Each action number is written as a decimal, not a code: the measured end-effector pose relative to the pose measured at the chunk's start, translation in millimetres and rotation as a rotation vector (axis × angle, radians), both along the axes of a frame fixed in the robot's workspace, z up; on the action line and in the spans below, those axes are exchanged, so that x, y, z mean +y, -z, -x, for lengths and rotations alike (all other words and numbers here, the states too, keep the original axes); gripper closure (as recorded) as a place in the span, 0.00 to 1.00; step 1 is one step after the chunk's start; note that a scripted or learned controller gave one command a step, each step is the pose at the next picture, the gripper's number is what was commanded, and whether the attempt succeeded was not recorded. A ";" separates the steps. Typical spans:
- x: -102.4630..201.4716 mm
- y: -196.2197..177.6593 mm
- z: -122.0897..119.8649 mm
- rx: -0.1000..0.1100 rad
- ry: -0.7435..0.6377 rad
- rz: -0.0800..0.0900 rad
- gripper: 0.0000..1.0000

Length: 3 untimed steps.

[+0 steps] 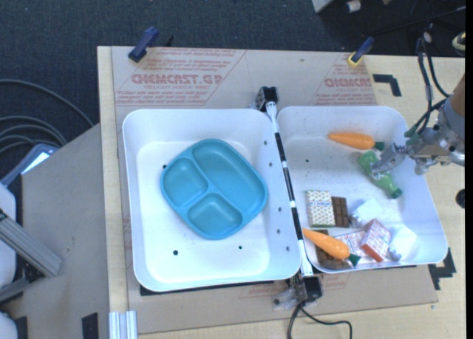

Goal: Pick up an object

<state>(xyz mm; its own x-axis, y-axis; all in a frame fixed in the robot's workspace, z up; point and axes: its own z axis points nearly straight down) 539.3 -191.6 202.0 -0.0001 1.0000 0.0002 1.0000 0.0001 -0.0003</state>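
Note:
In the right bin [414,204], my gripper [386,163] reaches in from the right edge and sits low over a green object [368,161] that runs down to the lower right. It touches or overlaps the green object's middle. I cannot make out anything held. An orange carrot [352,139] lies just up and left of the gripper. A second carrot [326,242] lies at the bin's front, next to a white patterned packet [319,207], a brown block [340,212] and a red-and-white packet [375,240].
The left bin [148,241] holds a blue divided plate [214,187]. A black-dotted divider [282,175] runs between the bins. A white lump [403,240] sits in the right bin's front corner. Cables [426,72] hang near the arm at the right.

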 end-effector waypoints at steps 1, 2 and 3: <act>-24.5 103.2 -28.9 0.004 -0.001 -0.004 0.00; -25.4 92.2 -29.8 0.001 -0.001 -0.002 1.00; 29.5 114.7 -67.4 0.008 0.003 0.001 1.00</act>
<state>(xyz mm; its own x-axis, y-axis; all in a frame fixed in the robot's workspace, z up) 606.7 -162.1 87.3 0.0028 1.0000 -0.0005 1.0000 -0.0028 -0.0082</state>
